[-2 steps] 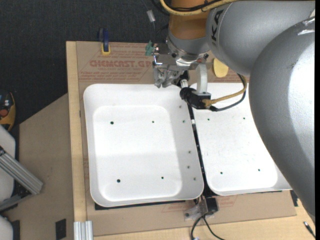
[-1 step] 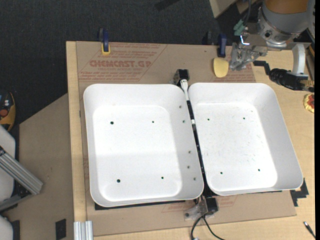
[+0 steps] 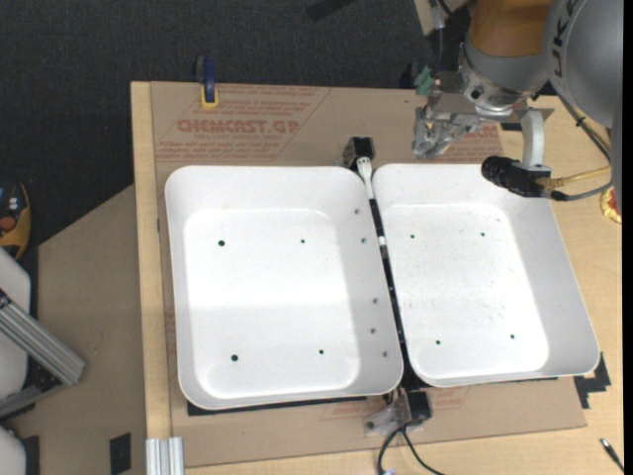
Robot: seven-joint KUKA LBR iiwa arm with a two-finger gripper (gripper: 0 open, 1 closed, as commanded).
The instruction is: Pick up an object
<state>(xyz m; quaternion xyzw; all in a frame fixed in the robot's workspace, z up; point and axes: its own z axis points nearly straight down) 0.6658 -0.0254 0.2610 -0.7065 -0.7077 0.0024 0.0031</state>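
Camera view, arm (image 3: 514, 28) cropped above, fingers (image 3: 435, 139) indistinct

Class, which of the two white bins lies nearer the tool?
The right bin: the tool hovers just beyond its far-left corner, farther from the left bin.

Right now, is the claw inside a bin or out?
Out: the claw sits over the cardboard beyond the right bin's far rim.

A flat brown bench (image 3: 247, 127) with red words on it holds two white bins, the left bin (image 3: 272, 285) and the right bin (image 3: 475, 270), touching side by side
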